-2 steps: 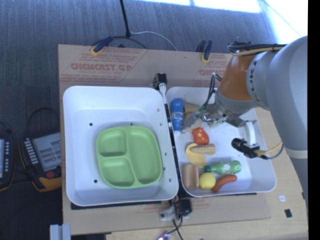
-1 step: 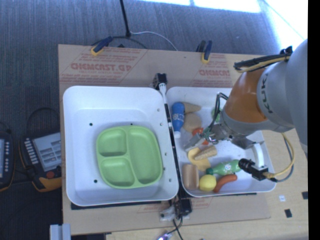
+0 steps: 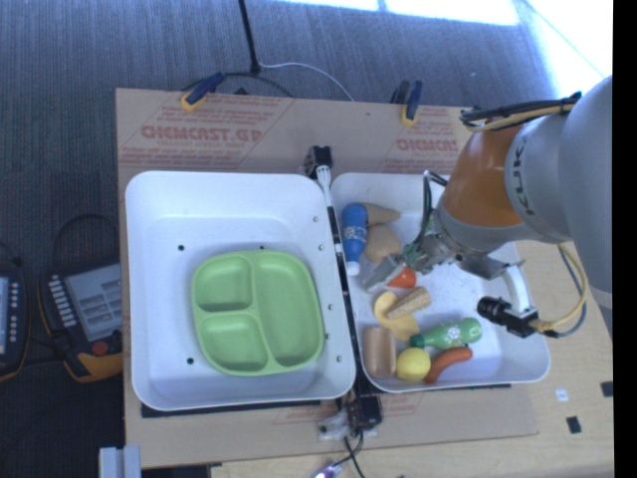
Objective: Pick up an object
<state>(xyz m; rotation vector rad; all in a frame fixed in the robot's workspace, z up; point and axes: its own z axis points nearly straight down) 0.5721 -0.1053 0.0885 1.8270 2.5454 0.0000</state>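
Hand (image 3: 413, 255) low over a crowded right bin (image 3: 532, 366), grasp uncertain.
Camera view: the toys lie packed together, so the hand could nudge the blue bottle (image 3: 354, 229) or close on two at once; it sits just above the small red piece (image 3: 402, 279) and beige wedge (image 3: 383, 242), and I cannot tell how far open it is or whether it holds anything. The green plate (image 3: 259, 312) sits in the left bin (image 3: 159, 207).

The tool (image 3: 413, 257) hangs low in the right shallow white bin (image 3: 518, 371) over small toy foods; a green divided plate (image 3: 259, 312) lies in the left bin (image 3: 159, 217).
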